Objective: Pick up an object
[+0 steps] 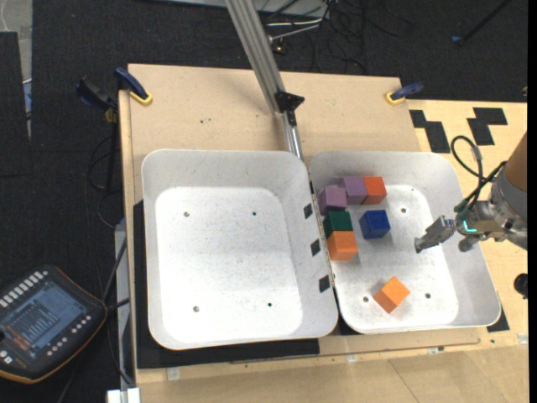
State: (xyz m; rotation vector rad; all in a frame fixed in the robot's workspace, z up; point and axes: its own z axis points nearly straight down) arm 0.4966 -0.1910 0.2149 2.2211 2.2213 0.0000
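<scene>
The right bin (436,170) holds several blocks. Two purple blocks (344,193) and an orange-red block (374,189) cluster at its upper left. Below them sit a green block (338,221), an orange block (341,245) and a blue block (375,223). Another orange block (391,295) lies alone near the bin's front. My gripper (430,236) reaches in from the right edge, over the bin's right part, to the right of the blue block and apart from every block. Nothing shows between its fingers.
The left bin (159,225) lies beside the right one. A metal pole (260,49) slants from the top toward the bins' junction. Clamps (134,86) hold the board's back corners. A teach pendant (42,317) lies at lower left.
</scene>
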